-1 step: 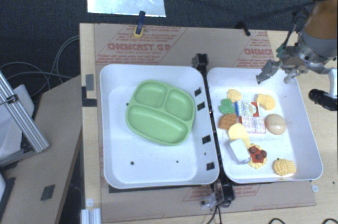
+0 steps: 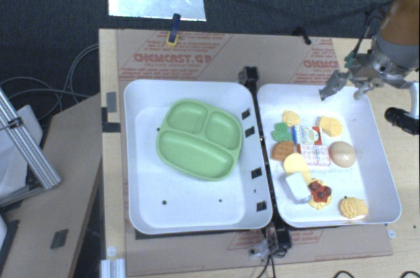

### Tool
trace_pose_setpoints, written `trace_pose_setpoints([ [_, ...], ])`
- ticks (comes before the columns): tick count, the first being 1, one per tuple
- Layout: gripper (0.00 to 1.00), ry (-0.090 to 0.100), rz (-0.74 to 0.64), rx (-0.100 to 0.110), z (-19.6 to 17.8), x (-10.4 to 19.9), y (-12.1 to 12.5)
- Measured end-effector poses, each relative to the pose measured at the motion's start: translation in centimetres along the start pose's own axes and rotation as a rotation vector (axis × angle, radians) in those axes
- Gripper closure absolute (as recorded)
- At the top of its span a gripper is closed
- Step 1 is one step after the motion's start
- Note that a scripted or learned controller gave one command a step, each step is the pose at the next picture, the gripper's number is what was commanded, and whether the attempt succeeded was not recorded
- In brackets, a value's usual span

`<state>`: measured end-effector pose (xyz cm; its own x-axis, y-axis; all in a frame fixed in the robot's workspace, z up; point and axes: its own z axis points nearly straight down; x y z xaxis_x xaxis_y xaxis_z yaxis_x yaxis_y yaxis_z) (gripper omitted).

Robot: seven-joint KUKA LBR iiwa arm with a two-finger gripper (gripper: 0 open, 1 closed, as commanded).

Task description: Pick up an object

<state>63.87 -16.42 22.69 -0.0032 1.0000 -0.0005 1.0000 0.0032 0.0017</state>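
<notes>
Pincer [image 2: 343,86] above far right corner of right bin [image 2: 387,195], fingers spread wide, nothing between them. Toy food clustered in right bin, apart from pincer: beige egg [image 2: 341,153], yellow piece [image 2: 353,207], red-topped piece [image 2: 319,193], green piece [image 2: 282,132]. Green divided plate [image 2: 199,138] in left bin [image 2: 141,204]. Both bins on desk [image 2: 216,50].

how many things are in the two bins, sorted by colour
green: 2, the divided plate in the left bin, a small leafy piece in the right bin
yellow or orange: 5
brown or tan: 2
white or mixed: 3
total: 12, roughly, since the pile overlaps
</notes>
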Motion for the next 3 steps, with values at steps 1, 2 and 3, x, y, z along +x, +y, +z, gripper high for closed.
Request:
trace_pose_setpoints([
  [1,0.0,0.001,0.002,0.004,5.5,-1.0,-0.1],
  [2,0.0,0.0,0.003,0.004,10.8,-2.0,-0.3],
  [3,0.0,-0.008,0.001,-0.013,13.5,-2.2,0.2],
])
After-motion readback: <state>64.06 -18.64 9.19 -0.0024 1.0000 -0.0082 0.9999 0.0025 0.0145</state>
